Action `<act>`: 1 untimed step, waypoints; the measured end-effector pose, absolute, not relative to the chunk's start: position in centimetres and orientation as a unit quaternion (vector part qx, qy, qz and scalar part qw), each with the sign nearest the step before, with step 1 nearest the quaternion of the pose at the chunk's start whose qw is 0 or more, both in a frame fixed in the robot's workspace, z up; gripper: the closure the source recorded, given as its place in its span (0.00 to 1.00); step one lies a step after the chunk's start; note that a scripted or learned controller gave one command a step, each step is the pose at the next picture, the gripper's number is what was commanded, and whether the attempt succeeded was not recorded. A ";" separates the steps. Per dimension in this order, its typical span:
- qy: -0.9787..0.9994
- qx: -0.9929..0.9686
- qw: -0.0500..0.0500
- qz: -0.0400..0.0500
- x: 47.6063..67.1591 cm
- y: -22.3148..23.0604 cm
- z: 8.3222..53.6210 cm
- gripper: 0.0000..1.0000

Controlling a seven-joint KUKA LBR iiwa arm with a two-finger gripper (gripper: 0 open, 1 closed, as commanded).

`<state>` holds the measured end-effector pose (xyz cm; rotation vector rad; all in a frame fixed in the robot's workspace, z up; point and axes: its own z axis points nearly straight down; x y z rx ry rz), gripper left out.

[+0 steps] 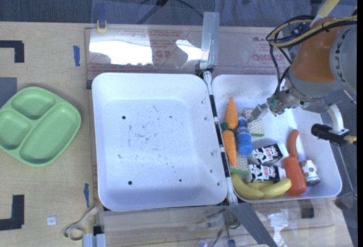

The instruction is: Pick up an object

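Arm at frame's right, gripper (262, 110) low over right bin (332, 183), fingers' state: can't tell | pickables crowd bin's left half: carrots (229, 132), blue bottle (244, 138), banana (264, 188) | risk: tight packing may make fingers snag neighbours or slip off.
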<state>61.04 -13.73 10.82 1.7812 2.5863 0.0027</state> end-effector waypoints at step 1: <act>0.817 0.577 0.002 0.001 61.3 -12.9 21.0 0.00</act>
